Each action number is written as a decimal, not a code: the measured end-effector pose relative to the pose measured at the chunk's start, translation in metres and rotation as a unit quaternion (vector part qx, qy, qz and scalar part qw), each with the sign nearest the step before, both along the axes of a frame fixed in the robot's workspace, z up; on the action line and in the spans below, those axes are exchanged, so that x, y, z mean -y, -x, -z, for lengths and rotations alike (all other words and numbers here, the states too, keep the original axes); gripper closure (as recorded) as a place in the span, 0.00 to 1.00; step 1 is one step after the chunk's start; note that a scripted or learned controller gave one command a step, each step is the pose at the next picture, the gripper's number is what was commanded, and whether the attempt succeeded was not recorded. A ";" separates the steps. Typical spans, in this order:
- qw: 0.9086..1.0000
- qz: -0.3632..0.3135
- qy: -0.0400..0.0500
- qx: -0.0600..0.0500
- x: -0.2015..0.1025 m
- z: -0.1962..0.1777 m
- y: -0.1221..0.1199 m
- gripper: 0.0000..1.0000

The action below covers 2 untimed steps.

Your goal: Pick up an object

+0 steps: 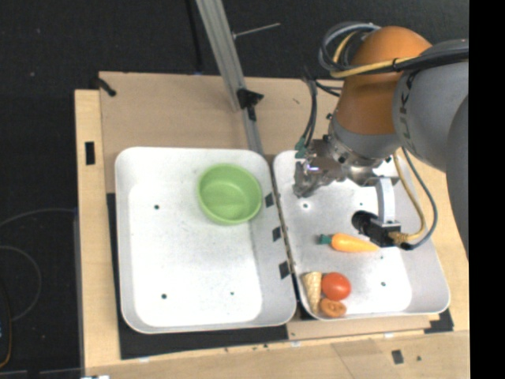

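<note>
Near corner of right bin: a pale tan cone-shaped piece (313, 285) lies against the near-left wall of the right shallow white bin (418, 290), with a small brownish-orange lump (332, 308) just beside it at the near rim.
Tomato: a round red tomato-like ball (336, 285) sits touching the cone's right side and just above the lump.
Carrot: an orange carrot-shaped toy with a green stub end (351, 244) lies on its side near the middle of the right bin, green tip pointing left, apart from the tomato group.
Black fitting: a dark cable connector (371, 226) hangs just beyond the carrot's thick end.
Left bin: the left shallow white bin (158, 290) holds a round light-green plastic bowl (229, 194), upright, in its far-right part.
Gripper: the two-finger gripper (305, 181) hovers over the far-left part of the right bin, near the divider between the bins, well apart from the carrot and tomato; nothing is visible between its fingers, and whether the jaws are released or clenched I cannot tell.
Arm: the grey arm with orange band (379, 77) reaches in from the right.
Far side: a slanted grey metal pole (225, 54) rises from the tan wooden bench (173, 109) behind the bins.
</note>
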State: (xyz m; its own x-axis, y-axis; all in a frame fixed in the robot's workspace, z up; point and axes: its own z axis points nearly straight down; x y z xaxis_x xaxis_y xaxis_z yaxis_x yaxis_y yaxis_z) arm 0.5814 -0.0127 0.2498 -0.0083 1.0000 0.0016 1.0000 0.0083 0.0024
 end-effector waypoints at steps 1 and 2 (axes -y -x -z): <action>1.000 0.000 0.000 0.000 -0.046 -0.007 -0.018 1.00; 1.000 0.001 0.000 -0.001 -0.095 -0.011 -0.040 1.00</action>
